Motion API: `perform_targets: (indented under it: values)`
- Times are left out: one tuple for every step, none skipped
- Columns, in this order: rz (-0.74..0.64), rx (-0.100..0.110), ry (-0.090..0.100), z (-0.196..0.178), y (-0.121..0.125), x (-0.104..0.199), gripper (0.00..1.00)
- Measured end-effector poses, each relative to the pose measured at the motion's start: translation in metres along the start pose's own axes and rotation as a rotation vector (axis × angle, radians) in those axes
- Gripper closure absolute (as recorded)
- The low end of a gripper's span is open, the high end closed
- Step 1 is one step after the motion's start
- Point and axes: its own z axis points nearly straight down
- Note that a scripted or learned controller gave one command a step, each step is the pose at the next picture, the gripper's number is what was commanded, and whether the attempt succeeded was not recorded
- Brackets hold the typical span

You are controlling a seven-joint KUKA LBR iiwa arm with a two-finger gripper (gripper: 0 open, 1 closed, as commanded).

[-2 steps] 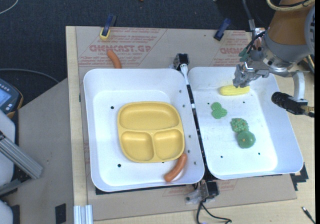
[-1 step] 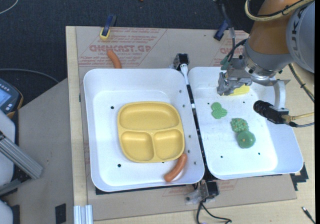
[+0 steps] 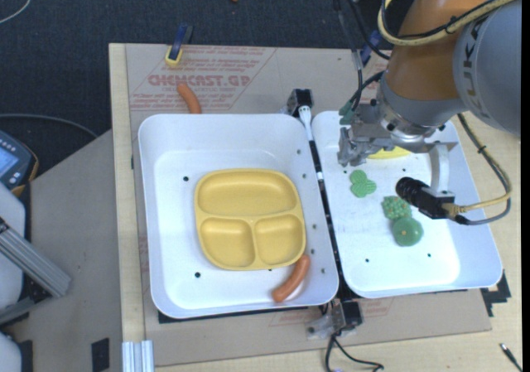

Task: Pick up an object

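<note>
Camera view: claw (image 3: pixel 354 155) hangs over right bin (image 3: pixel 464 267), finger state unclear; small green toy (image 3: pixel 362 185) lies just below it.

Right bin (image 3: pixel 464 267): small green piece (image 3: pixel 362 185), lumpy, flat on the floor near the left wall, just under my gripper (image 3: pixel 354 157). Further right, a green broccoli-like lump (image 3: pixel 396 207) touching a rounder green piece (image 3: pixel 407 233) below it. Yellow item (image 3: pixel 389 152) mostly hidden under my wrist.

Left bin (image 3: pixel 157 221): yellow three-compartment plate (image 3: pixel 248 218), flat, centred. Orange sausage (image 3: pixel 291 280) lies slanted against its lower right corner.
</note>
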Motion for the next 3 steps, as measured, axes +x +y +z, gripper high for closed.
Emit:
perform_targets:
  values:
    - [0.003, 0.001, -0.002, 0.014, -0.01, 0.031, 1.0]
    - [0.006, -0.004, -0.003, 0.009, -0.008, 0.028, 1.0]
    - [0.004, -0.006, -0.003, -0.004, -0.011, 0.038, 1.0]
